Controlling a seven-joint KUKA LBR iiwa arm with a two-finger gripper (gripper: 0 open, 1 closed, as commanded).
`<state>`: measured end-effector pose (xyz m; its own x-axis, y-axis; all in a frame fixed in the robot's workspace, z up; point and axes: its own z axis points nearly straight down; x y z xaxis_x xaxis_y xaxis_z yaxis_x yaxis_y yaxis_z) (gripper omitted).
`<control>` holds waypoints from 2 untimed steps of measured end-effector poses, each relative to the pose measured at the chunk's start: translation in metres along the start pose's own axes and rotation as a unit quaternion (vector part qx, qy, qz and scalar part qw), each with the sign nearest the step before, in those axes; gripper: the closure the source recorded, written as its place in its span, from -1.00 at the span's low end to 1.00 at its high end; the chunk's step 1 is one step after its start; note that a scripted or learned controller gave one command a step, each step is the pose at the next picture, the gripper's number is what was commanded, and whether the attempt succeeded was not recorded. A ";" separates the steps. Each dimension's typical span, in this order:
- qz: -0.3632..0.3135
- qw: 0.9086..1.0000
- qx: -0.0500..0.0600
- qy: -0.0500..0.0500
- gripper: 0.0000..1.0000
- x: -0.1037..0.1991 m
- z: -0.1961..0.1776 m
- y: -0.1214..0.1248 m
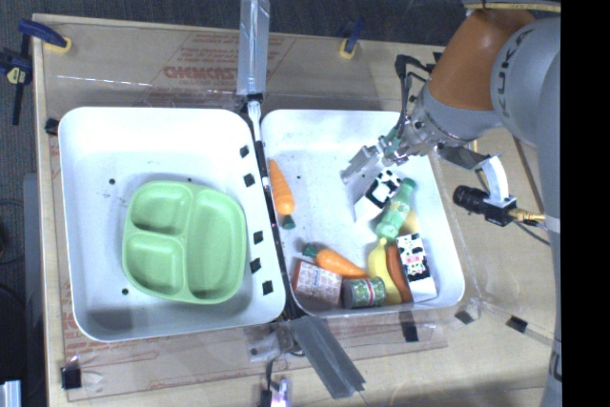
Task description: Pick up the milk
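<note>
In the right bin (315,133), the gripper (367,174) hangs spread beside a cow-patterned milk carton (383,190).
A second milk carton (414,266) lies nearer the bin's front; probably light, stiff, smooth; pinch across flat sides.

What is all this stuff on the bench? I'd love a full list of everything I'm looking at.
Bins: two, white, side by side on the bench.
Divided plate: one, light green, in the left bin.
Carrots: two, orange; one by the right bin's left wall, one near its front.
Milk cartons: two, white with black cow patches; one at the right bin's front right, one under the tool.
Bottle: one, green, middle right of the right bin.
Banana: one, yellow, beside the front carton.
Can: one, green label, front of the right bin.
Packet: one, brown-red, front of the right bin.
Clamps: blue, along the bench's far edge.
Arm: one, grey with orange band, from the right.
Tool: one, grey, over the right bin.
</note>
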<state>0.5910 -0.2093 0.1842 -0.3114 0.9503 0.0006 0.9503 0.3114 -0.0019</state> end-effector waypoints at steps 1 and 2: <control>-0.036 0.999 0.001 0.001 -1.00 0.048 0.014 -0.019; -0.038 0.999 0.002 0.001 1.00 0.047 0.005 -0.018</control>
<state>0.5591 -0.1706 0.1795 -0.3826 0.9239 0.0028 0.9239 0.3826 -0.0054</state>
